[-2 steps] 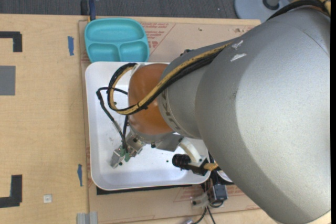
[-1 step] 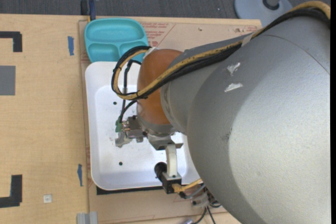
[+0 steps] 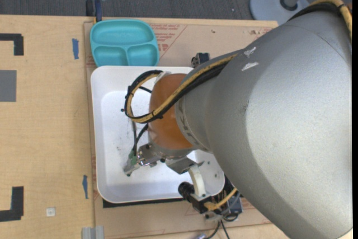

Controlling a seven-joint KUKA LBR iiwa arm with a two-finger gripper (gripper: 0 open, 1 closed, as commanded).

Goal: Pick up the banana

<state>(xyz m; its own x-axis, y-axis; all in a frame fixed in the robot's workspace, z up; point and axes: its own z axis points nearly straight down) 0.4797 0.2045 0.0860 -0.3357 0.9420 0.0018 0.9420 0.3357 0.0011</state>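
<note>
Arm filled the right of the frame, reaching down into the white bin at centre. I saw the gripper low in the bin's lower left, but couldn't tell its state. Banana I couldn't locate. A teal tray sat above the bin.

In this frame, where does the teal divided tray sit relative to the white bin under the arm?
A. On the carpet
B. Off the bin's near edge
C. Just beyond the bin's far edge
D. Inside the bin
C: the teal divided tray rests on the bench just beyond the far rim of the white bin, toward the carpet side.
</note>
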